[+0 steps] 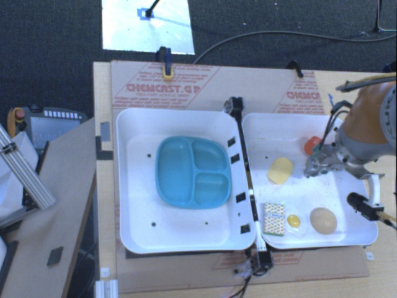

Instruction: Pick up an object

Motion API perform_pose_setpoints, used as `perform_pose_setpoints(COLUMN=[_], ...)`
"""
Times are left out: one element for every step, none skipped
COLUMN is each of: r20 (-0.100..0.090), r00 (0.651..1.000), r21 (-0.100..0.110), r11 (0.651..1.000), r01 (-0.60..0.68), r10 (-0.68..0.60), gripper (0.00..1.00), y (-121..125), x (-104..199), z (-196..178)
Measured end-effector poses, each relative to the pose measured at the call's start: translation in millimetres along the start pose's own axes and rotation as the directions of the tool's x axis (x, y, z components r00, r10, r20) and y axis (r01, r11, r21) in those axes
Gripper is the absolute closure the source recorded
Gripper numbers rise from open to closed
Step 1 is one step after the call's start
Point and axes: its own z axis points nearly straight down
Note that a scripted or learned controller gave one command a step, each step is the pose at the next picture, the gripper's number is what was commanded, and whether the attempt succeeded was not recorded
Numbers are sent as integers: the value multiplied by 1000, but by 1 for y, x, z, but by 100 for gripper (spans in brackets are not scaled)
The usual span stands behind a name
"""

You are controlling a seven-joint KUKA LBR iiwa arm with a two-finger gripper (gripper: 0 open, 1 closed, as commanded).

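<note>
The right bin (298,124) holds several small objects. A red piece (311,144) lies near the bin's back right. A pale yellow lump (280,170) sits in the middle. Along the front wall lie a speckled cracker packet (274,218), a small fried-egg toy (293,221) and a tan oval bun (322,220). My gripper (315,166) hangs low over the bin floor, just below the red piece and to the right of the yellow lump. It is dark and small, and I see nothing in its grasp.
A blue divided plate (192,171) lies in the left bin (133,228). A black-clipped divider (242,166) separates the bins. The grey arm with its orange band (369,120) covers the right bin's far right side. Cables run behind the bench.
</note>
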Motion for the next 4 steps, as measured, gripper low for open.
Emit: perform_pose_setpoints(r20=[1,1,1,-2], r00=[1000,1000,1000,1000], r21=[-3,-3,-3,3], r11=[1000,1000,1000,1000], r01=[0,3,4,8], r10=[0,-3,-4,-8], gripper=[100,100,100,100], y=[0,2,4,1], x=[-6,-7,-7,54], z=[-63,-117,-169,-161])
